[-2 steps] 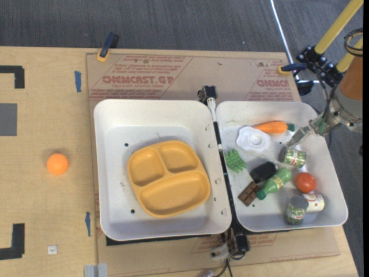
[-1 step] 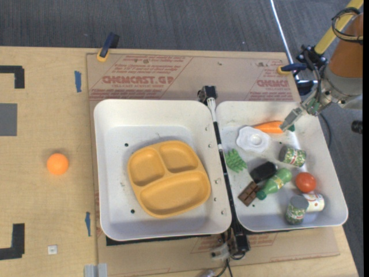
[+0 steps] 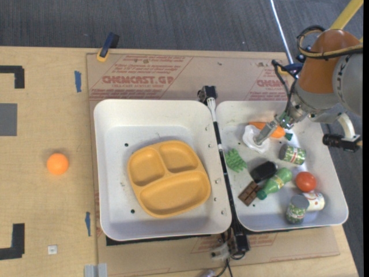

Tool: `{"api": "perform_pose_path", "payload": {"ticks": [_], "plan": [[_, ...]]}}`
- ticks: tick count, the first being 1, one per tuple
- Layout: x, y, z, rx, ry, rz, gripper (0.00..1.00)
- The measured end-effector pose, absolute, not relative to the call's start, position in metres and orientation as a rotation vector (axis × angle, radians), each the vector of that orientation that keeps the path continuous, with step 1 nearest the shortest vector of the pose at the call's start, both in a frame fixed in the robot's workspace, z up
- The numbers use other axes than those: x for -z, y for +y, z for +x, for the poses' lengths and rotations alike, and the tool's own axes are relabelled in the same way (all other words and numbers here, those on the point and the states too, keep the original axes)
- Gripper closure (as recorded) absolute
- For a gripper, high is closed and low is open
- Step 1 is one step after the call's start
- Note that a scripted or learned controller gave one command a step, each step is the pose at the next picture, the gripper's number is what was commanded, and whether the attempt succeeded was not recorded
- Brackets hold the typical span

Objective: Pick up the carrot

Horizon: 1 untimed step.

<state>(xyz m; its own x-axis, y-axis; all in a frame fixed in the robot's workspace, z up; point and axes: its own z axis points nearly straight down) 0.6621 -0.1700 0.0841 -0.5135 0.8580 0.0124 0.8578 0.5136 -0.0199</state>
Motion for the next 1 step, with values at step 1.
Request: {"api": "perform_pose_path", "payload": {"ticks": [1], "plan": [[-0.0982, -0.1696, 0.6659, -0.010, -2.730, -1.540, 1.00]]}}
